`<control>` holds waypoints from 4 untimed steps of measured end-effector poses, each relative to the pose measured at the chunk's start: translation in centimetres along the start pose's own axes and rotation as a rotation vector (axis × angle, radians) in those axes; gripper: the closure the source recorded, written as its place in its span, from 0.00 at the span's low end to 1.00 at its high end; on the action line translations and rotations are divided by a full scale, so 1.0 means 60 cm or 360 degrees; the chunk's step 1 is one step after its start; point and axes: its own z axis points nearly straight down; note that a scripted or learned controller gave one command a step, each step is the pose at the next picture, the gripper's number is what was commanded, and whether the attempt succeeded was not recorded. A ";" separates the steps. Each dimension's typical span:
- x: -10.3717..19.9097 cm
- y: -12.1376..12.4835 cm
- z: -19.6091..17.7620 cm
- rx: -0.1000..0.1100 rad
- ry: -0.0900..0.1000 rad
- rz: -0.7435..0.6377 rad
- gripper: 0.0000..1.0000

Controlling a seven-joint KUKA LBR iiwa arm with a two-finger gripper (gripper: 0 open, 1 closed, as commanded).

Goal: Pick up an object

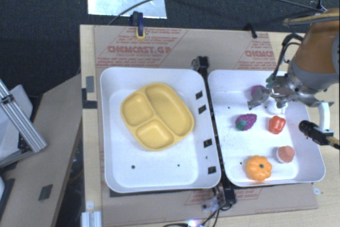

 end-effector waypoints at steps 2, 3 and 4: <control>-0.003 0.003 0.182 0.0005 0.0001 0.0004 0.00; -0.004 0.005 0.160 -0.0003 -0.0001 0.0005 1.00; -0.006 -0.003 0.057 -0.0009 -0.0002 0.0004 1.00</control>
